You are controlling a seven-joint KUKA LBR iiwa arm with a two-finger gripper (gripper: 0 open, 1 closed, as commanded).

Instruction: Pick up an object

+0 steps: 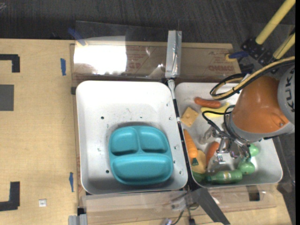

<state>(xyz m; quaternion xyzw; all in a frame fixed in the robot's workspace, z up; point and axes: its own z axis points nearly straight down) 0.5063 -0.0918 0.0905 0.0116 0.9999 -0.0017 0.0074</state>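
Beside the teal divided plate (pixel 139 154), the gripper (pixel 224 154) dips among toy food in the right bin (pixel 274 172), seeking a pick; its grip cannot be told.

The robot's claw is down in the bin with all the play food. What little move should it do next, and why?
Probably close and lift a little. The gripper sits low in the right white bin, among the orange carrot, a red piece and green pieces, but no grasp is visible yet.
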